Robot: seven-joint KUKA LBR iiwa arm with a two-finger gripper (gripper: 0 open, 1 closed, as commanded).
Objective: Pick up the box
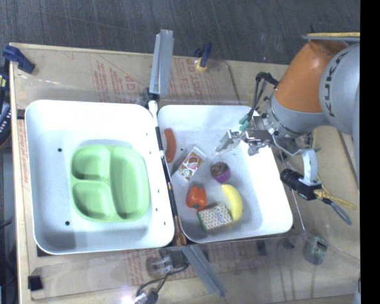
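Note:
Two boxes lie in the right white bin (272, 208). A small white carton (190, 164) with a printed picture rests near the bin's left wall. A patterned box (214, 216) lies by the front wall, touching a banana (233, 201). My gripper (240, 140) hangs over the back right part of this bin, up and to the right of the carton and apart from both boxes. It is open with nothing between its fingers.
In the right bin there are also a sausage (170, 143), a purple fruit (220, 170) and a red pepper (196, 197). The left bin (44, 125) holds a green divided tray (110, 182). A clamp bar (161, 62) stands behind the bins.

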